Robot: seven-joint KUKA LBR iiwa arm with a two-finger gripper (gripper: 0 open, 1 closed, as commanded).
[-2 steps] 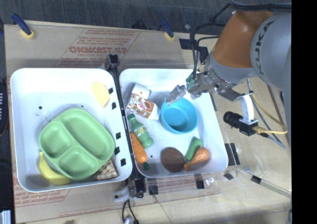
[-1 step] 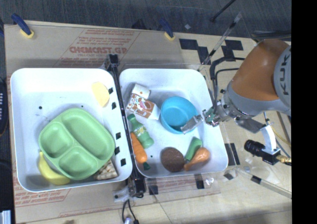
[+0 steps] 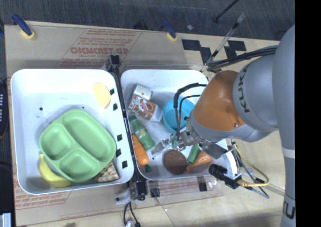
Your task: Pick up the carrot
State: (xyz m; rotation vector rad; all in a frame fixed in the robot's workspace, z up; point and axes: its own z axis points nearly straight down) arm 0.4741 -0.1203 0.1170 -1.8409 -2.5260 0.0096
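Note:
The carrot (image 3: 141, 152), orange and tapered, lies in the right bin (image 3: 165, 78) along its left wall near the front. My gripper (image 3: 169, 144) hangs low over the bin's front middle, a little to the right of the carrot and apart from it, just above a brown round fruit (image 3: 174, 162). The orange wrist band covers the bin's right part. Nothing shows held in the gripper.
The right bin also holds a green bottle (image 3: 142, 133), a small carton (image 3: 142, 103), a blue cup (image 3: 174, 114) and an orange piece with a green end (image 3: 201, 160) under the wrist. The left bin (image 3: 30, 85) has a green divided plate (image 3: 77, 143), a yellow piece (image 3: 102, 94) and a cracker (image 3: 108, 173).

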